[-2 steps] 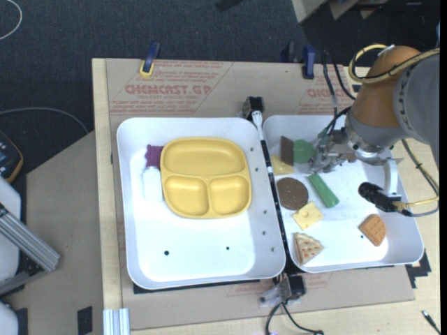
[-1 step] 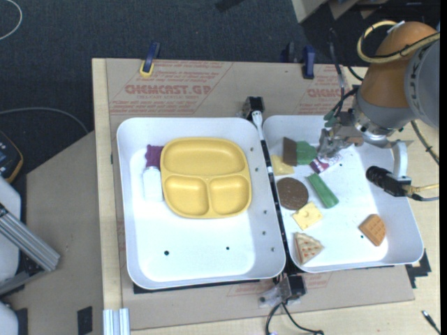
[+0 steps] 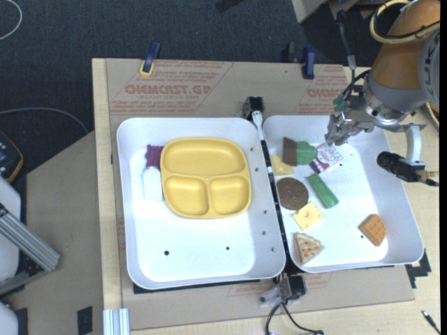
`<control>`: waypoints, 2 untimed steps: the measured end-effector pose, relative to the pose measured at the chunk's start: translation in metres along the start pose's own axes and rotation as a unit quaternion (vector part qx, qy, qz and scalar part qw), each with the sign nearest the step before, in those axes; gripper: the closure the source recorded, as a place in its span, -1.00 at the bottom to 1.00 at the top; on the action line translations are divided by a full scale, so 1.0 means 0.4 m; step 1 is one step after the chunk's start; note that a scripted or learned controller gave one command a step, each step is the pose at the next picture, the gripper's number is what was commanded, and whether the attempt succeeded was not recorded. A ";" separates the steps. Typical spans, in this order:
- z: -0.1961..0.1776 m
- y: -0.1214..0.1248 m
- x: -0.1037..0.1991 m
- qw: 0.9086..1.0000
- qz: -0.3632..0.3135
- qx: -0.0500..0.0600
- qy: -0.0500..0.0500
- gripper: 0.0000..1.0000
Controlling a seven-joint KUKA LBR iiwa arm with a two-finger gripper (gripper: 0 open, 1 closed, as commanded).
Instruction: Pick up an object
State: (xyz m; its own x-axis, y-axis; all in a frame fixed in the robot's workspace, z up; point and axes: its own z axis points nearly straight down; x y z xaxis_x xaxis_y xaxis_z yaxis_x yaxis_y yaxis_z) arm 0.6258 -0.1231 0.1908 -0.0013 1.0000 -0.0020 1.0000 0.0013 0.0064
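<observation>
Packet [image 3: 328, 158] — a small white-and-purple wrapper lying near the back of the right bin [image 3: 399, 208], and, judging by the tool's position, the likeliest target of the pick. It sits flat on the bin floor just right of a dark green block [image 3: 304, 151] and a brown piece [image 3: 289, 149], and above a bright green stick [image 3: 323, 190] that lies at a slant.

Further out in the same bin: a round brown disc [image 3: 292, 193], a yellow cheese square [image 3: 308, 217], a triangular slice [image 3: 307, 246] near the front wall, and an orange waffle-like piece [image 3: 373, 229] well apart toward the right. The items are loosely scattered, most of them apart from one another — an arrangement that leaves room for fingers to come down around a single piece.

The left bin [image 3: 133, 208] bears a yellow divided plate [image 3: 206, 175], with a purple item [image 3: 154, 155] and a white item [image 3: 151, 183] tucked against its left edge.

The gripper [image 3: 338, 135] hangs over the packet's upper right corner, its tip near or touching the wrapper; contact cannot be confirmed from this angle. Whether the tool is released or clenched cannot be told, and nothing is visibly held. The arm [image 3: 401, 68] reaches in from the right, wrist turned downward toward the bin floor, consistent with a descent onto the packet.
</observation>
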 end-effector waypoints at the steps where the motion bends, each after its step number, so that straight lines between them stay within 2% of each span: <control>1: -0.092 0.004 0.000 1.000 0.000 0.000 0.000 1.00; 2: -0.117 -0.036 0.133 1.000 -0.002 0.005 0.002 1.00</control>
State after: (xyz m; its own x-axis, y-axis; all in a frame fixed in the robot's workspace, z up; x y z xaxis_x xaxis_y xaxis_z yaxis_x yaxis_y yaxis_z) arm 0.6111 -0.0698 0.2372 -0.0045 1.0000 0.0027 1.0000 0.0045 -0.0028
